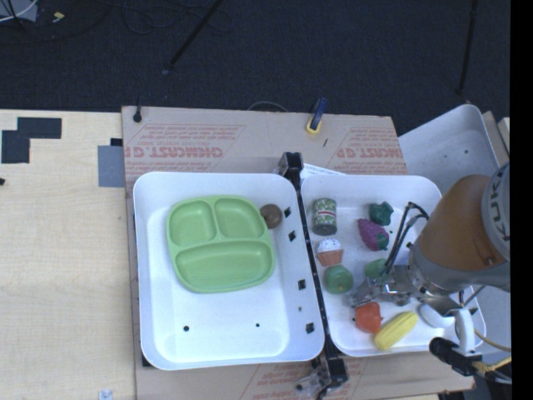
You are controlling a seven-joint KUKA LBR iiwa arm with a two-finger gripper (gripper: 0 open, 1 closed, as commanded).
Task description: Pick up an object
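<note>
On the bench, two white bins sit side by side on a cardboard sheet (250,144). Of the two, the left bin (166,323) holds a green divided plate (221,244) in its upper half, with a small brown ball (271,215) just beside the plate's upper right corner, near the divider between the bins. Across that divider, the right bin (354,182) holds the small toys, and the arm (462,232) reaches over its right side from the right, hiding that edge. Low in the bin, the gripper (385,288) hangs at the end of the arm, amid the toys; whether its fingers are apart or closed, or have hold of anything, I cannot tell. A yellow corn cob (395,329) lies tilted near the lower rim, with a red-orange piece (367,317) just to its left. A green round fruit (338,279) sits left of the gripper, below a pink cupcake (330,252). Above those stands a small can (324,215). A purple piece (372,234) lies right of the can, and a dark green piece (381,213) sits above it. Another small green piece (375,267) lies just beside the gripper.
</note>
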